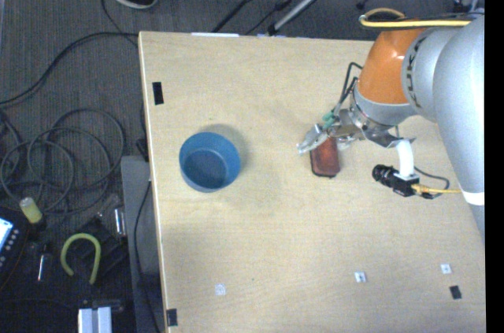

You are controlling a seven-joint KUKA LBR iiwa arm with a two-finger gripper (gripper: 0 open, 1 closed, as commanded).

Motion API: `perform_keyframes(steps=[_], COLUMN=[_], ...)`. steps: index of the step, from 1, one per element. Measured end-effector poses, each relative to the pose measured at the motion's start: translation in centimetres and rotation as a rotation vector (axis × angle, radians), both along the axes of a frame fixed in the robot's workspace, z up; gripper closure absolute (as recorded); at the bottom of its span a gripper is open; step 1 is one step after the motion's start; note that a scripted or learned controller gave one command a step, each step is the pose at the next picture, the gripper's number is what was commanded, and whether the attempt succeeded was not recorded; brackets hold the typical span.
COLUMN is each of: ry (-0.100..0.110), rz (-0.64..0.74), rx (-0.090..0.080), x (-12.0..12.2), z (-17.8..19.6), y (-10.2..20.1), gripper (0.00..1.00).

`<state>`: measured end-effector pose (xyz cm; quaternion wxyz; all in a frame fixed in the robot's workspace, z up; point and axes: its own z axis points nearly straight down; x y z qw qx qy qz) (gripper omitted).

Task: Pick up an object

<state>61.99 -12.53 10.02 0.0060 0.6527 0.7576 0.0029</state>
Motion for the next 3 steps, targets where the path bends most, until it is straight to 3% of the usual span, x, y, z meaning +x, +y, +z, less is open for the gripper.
perform_keyframes(steps=[1,2,3], ry=[0.001,0.001,0.016], rz=[0.000,0.000,0.014], rx=[0.002,0.002,0.001], x=[0.0,0.0,-1.6], z=[0.8,0.8,-1.7], y=[0.1,0.1,-0.4], gripper=[1.00,0.00,0.00])
